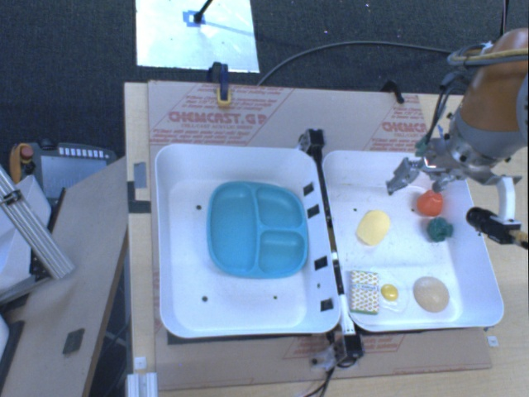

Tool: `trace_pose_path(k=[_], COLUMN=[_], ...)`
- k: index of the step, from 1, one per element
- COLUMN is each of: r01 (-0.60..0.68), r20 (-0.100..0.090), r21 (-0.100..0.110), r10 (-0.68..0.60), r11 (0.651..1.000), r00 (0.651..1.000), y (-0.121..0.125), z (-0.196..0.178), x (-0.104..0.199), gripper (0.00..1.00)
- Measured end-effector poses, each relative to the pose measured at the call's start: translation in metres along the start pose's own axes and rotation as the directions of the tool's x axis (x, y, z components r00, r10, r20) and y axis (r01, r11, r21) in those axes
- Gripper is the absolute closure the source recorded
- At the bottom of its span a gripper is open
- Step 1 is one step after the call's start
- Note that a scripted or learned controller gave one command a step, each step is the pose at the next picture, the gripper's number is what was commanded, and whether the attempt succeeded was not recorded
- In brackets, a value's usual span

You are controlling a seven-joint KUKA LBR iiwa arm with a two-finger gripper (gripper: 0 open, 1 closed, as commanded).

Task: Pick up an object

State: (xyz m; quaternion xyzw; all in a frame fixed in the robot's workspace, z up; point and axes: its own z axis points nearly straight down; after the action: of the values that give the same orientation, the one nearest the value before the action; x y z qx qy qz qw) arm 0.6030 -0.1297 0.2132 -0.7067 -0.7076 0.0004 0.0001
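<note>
Right now you are at the approach step: the arm (496,81) leans in over the far side of the right bin (488,300), and the gripper (421,174) hangs above the bin floor just beside an orange ball (429,203). You cannot tell from this angle how wide its fingers stand, and nothing shows between them, so take it as carrying nothing. The ball looks like the nearest candidate; by my reading, your next move calls for centring over it, coming down, and closing squarely, since a round thing may roll off a glancing grip.

Besides the ball, the right bin holds a yellow lemon (374,227) near the middle, a green lump (439,230) just beside the ball, and along the near wall a patterned packet (364,291), a fried egg (389,293) touching it, and a beige egg (430,294). Your left bin (178,304) holds a blue divided plate (256,227), lying flat with its compartments bare.
</note>
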Motion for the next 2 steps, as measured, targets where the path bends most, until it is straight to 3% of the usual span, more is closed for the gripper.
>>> trace_pose_path(k=[2], r01=[0.0], r20=[-0.001], r21=[0.002], r10=[0.0], r11=[1.0], r00=[1.0], y=[-0.01], z=[0.121], x=[0.0], gripper=[0.0])
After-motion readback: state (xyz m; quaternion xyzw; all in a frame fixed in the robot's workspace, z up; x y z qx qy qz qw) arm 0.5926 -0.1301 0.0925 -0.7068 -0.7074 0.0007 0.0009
